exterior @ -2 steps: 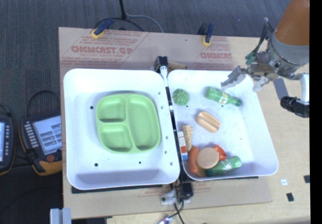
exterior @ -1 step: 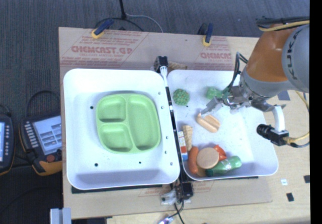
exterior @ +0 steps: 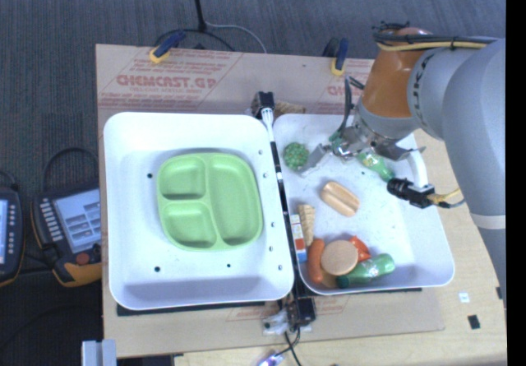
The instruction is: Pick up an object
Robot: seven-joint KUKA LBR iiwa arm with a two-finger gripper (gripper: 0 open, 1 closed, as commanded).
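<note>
Gripper (exterior: 322, 150) low in the right bin (exterior: 427, 261), near its far left corner.
You can see its 2 fingers spread apart, holding nothing, just beside the green broccoli piece (exterior: 295, 155); the hot dog (exterior: 339, 197) lies nearby.

A brown cardboard-covered bench (exterior: 205, 81) carries two shallow white bins side by side; the left bin (exterior: 131, 216) touches the right bin (exterior: 427, 249); yellow clamps (exterior: 164, 46) grip its far edge.
</note>
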